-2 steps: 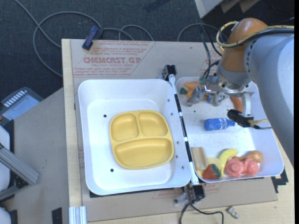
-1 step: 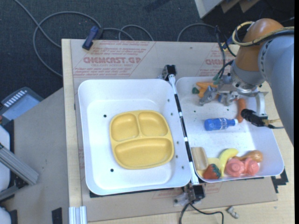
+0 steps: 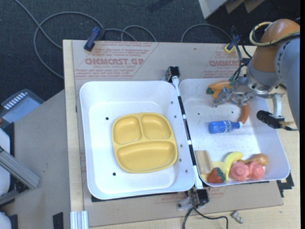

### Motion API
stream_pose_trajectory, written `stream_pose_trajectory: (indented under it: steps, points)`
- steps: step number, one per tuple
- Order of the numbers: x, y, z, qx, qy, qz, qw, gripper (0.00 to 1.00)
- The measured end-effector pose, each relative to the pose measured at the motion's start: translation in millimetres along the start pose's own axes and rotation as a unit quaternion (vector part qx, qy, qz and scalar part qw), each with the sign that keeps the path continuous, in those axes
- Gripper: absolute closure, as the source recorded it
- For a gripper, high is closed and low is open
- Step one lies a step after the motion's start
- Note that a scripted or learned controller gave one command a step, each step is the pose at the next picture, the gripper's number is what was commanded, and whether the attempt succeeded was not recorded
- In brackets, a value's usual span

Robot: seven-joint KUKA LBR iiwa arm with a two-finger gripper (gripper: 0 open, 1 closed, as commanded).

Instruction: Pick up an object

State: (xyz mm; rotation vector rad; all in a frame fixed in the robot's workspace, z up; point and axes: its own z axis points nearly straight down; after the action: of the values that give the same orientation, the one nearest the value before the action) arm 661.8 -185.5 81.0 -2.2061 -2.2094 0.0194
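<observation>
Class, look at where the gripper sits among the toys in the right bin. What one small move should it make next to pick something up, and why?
Probably a short drop straight down onto the carrot. The gripper hangs over the right bin's far end with the carrot just beside it, closer than the sausage or the blue bottle. Nothing is seen between its fingers.

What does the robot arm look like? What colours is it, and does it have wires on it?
The robot arm is thick and rounded, made of smooth grey metal with a shiny orange band above its wrist. A thin yellowish cable loops beside the band. At the end sits a small grey metal two-finger gripper with thin prongs, much smaller than the chunky arm above it.
</observation>
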Motion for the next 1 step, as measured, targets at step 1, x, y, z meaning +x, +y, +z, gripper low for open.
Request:
stream_pose_trajectory:
  steps: [1]
  points:
    - [-16.9,2.4,-0.9,0.003,0.011,-0.004,0.9999,0.00]
